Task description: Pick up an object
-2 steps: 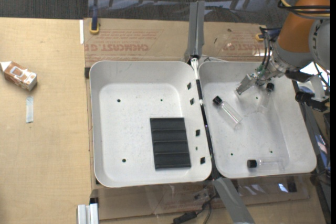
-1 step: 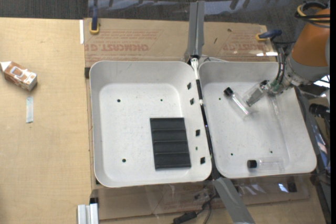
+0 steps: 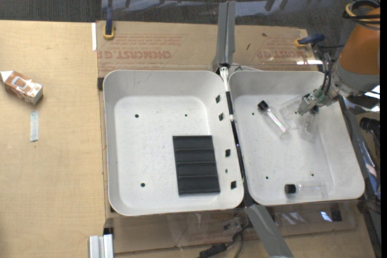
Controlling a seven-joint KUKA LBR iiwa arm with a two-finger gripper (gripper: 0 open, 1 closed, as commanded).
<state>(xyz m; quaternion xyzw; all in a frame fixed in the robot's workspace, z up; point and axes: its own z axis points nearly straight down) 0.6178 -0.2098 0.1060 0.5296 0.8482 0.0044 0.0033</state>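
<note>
Camera view: tube [image 3: 273, 117] seemingly diagonal, cap upper-left.

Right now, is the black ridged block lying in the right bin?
No, the black ridged block lies in the left bin, while the right bin holds clear tubes with black caps.

Glossy white plastic bins [image 3: 115, 148], clear tubes [image 3: 275, 119], matt ribbed black block [image 3: 196, 164]

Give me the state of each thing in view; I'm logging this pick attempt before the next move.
black ridged block: lying flat in the left bin.
clear tube with black cap: lying flat, slanted, in the right bin.
second clear tube: lying flat near the right bin's front wall.
pincer: low over the right bin.
small carton: lying on the wooden board.
</note>
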